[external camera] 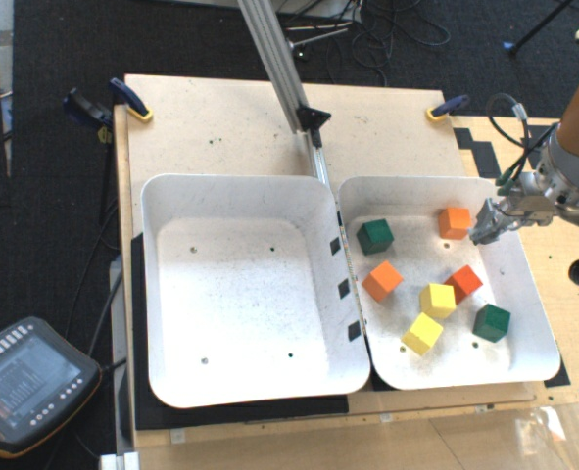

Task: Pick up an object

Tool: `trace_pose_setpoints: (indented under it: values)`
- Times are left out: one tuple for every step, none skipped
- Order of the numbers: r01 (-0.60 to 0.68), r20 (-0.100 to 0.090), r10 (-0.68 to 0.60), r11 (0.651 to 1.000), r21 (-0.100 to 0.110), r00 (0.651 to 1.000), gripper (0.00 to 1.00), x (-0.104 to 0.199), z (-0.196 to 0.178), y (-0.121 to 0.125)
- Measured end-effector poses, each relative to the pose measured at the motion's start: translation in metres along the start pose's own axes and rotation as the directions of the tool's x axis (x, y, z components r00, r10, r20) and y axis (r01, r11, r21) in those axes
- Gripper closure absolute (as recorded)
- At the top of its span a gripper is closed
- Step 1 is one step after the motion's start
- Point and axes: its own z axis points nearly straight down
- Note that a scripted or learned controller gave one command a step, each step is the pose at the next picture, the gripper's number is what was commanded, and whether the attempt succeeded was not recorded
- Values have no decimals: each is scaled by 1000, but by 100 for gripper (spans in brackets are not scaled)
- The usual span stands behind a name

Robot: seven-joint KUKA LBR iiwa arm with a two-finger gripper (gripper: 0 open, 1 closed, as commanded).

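Camera view: end effector (485,229) hangs over right bin (534,306), just beside an orange cube (455,222) | grip state: cannot tell | seven cubes lie in that bin | left bin (157,262) alongside on bench (230,125)

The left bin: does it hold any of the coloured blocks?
No. The left bin shows bare white floor, while all seven coloured blocks lie in the right bin.

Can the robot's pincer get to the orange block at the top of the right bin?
Probably yes. The pincer sits right beside that orange block, with nothing between them, and the other blocks lie lower in the right bin.
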Motion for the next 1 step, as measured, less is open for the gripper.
trace_pose_setpoints:
  values:
    - [1, -1, -1, 1000, 1, 1000, 100, 60, 0, 13]
